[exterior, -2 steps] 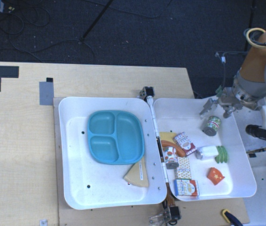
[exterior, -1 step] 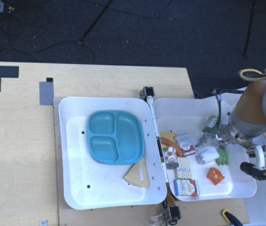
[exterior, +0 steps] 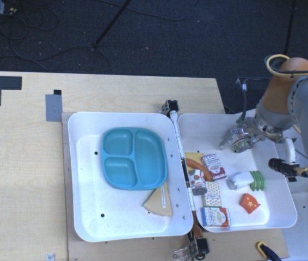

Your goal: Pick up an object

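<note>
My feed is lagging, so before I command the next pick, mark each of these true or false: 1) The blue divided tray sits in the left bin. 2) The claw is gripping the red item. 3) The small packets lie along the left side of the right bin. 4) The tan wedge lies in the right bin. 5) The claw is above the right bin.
1) True: the blue divided tray lies in the left bin.
2) False: the red item lies on the floor of the right bin, apart from the claw.
3) True: the small packets cluster near the divider.
4) False: the tan wedge lies in the left bin, below the tray.
5) True: it hangs over that bin's upper part.
</note>
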